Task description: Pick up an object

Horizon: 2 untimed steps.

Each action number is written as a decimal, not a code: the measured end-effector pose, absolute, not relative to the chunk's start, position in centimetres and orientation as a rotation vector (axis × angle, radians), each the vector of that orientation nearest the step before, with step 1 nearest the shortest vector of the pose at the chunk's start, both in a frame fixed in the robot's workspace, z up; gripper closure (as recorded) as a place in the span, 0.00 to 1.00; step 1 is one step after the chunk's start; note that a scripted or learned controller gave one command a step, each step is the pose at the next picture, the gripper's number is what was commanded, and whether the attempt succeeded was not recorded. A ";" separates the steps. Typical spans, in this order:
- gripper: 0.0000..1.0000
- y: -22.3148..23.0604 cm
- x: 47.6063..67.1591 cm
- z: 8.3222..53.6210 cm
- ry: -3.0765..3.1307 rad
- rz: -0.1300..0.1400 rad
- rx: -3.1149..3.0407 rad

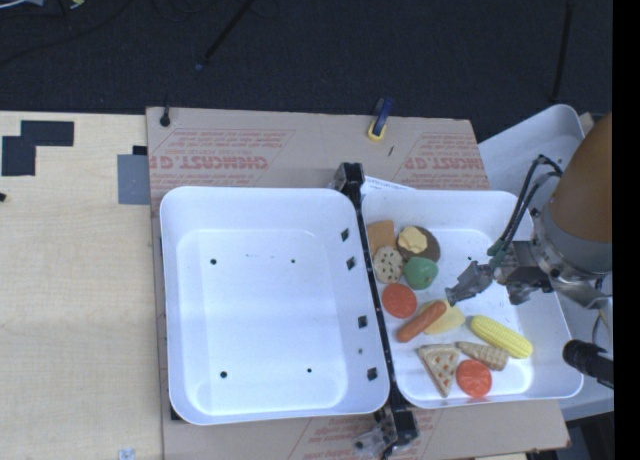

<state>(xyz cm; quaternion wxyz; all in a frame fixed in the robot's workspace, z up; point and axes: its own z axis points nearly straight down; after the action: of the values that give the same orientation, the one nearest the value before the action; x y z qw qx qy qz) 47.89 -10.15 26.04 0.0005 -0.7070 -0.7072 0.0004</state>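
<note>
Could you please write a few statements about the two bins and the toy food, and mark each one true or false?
1. All the toy food lies in the right bin. True.
2. The corn cob lies in the left bin. False: it lies in the right bin, near that bin's right side.
3. The gripper hangs over the right bin, close to the hot dog. True.
4. The gripper holds the green ball. False: the ball lies in the bin, apart from the gripper.
5. A yellow-and-blue clamp sits at the far edge of the cardboard. True.
6. The pizza slice lies beside the cookie. False: it lies at the near end, beside a red-orange round piece.
</note>
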 end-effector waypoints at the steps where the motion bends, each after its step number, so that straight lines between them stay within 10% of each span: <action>1: 0.00 -9.1 54.1 15.2 -2.218 0.007 -2.214; 2: 0.00 -9.0 59.7 8.3 -2.220 0.002 -2.220</action>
<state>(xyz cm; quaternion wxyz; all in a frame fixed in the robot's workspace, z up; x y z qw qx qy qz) 59.68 -8.99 8.33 0.0010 -0.7071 -0.7071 0.0005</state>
